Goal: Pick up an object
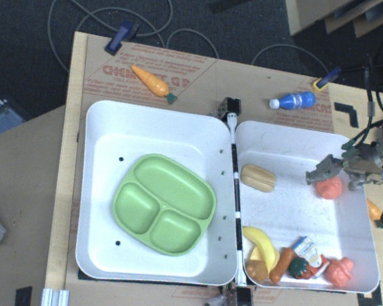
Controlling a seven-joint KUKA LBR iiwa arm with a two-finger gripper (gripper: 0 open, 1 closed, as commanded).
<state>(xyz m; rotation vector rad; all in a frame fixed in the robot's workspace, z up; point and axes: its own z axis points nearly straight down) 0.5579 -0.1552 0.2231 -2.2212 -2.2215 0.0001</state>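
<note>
While the arm reaches in from the right over the right bin [366,152], the gripper [338,175] sits low near that bin's far right side, directly over a small pink-orange object [329,189]. Fingers: dark shapes at the tip are foreshortened from this slanted overhead view, so I cannot tell whether they are spread or closed, nor whether the pink-orange object is between them or merely just below and beside them. Judged target: that object, since it lies touching or just under the tip, slightly toward the near side. It looks roundish, no clear long axis. Other contents of right bin: bread roll [258,178] well to the left by the divider; banana [264,246], brown-orange piece and further toys clustered at the near edge, well apart from the tip. Left bin [108,127] bears a green divided plate [163,203]. Carrot [151,81] and blue bottle [294,100] lie on the bench beyond the bins
</note>
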